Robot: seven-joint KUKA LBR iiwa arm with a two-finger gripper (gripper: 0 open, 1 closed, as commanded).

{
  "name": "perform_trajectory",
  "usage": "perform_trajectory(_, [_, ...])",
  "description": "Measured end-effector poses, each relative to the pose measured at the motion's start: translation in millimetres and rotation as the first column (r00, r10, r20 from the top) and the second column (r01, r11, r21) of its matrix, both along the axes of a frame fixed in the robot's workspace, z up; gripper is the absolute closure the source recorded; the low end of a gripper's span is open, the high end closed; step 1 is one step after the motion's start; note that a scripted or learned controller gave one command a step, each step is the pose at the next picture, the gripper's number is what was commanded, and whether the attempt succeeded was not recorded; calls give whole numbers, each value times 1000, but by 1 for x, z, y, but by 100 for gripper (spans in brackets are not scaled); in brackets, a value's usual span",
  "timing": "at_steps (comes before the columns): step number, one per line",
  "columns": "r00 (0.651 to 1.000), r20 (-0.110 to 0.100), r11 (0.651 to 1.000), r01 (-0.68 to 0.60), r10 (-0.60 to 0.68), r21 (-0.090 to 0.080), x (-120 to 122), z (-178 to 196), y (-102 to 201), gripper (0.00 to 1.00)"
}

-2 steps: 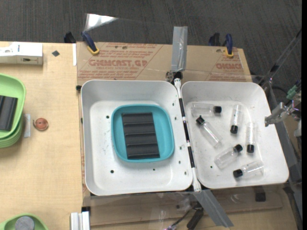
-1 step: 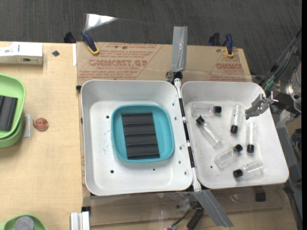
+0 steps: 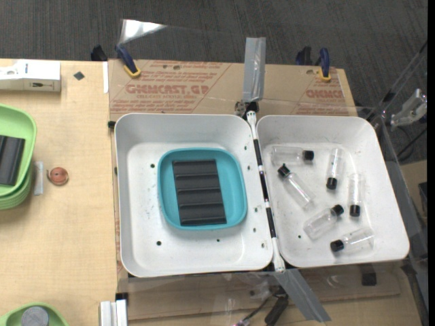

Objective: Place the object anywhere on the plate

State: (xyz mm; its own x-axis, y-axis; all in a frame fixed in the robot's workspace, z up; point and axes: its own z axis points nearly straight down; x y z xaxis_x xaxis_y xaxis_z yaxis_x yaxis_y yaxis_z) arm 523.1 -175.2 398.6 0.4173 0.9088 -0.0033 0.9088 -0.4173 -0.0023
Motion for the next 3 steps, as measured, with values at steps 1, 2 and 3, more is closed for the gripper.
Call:
perform_trajectory(1, [1000, -2, 1000, 15, -15, 0, 59, 41, -34, 0])
perform_trajectory(2, [1000, -2, 1000, 15, -15, 1, 59, 41, -33, 0])
perform_trajectory(3, [997, -2, 997, 83, -83, 1, 12, -119, -26, 0])
